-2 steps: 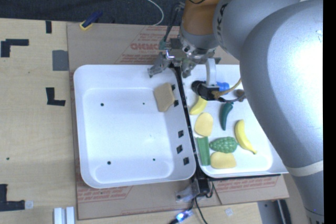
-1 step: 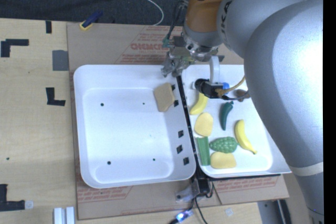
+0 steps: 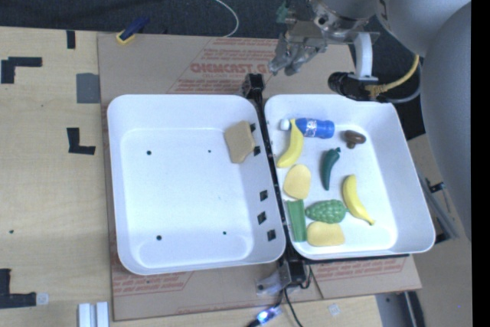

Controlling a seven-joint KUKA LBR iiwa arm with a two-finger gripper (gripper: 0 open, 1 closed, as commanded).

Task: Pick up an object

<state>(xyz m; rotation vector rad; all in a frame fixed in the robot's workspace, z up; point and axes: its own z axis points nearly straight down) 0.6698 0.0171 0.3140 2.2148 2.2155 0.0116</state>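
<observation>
Hovering above the far edge of the bench, our gripper (image 3: 289,61) hangs beyond both bins with nothing between its fingers; we cannot tell how far the jaws are parted. We see a tan block (image 3: 240,142) in the left bin (image 3: 138,165), and bananas (image 3: 292,146), a blue bottle (image 3: 315,127) and a green pepper (image 3: 329,166) in the right bin (image 3: 398,188).

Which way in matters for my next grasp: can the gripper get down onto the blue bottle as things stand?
Probably yes. The gripper hangs above the bench behind the bins, and the blue bottle lies uncovered, apart from its neighbours.
</observation>
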